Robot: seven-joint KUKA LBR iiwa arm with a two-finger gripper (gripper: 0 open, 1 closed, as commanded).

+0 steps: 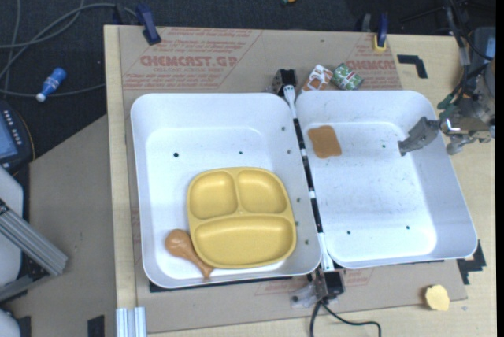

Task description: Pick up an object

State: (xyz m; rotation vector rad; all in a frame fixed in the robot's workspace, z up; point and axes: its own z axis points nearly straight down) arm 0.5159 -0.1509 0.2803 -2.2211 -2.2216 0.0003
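Note:
A flat brown piece like a slice of toast (324,142) lies in the right bin (394,241), near its upper left corner. In the left bin (157,138) a yellow divided plate (239,216) sits at the front, and a tan drumstick-shaped toy (186,247) lies against its left front edge. My gripper (416,138) hangs over the right bin's upper right part, about a hand's width right of the brown piece. I see nothing held in it.
Two small food packs (332,77) lie on the bench behind the bins. A yellow lump (436,297) sits on the bench at the front right. Blue clamps (147,24) hold the board's back edge. The arm's wrist (471,123) is over the right bin's rim.

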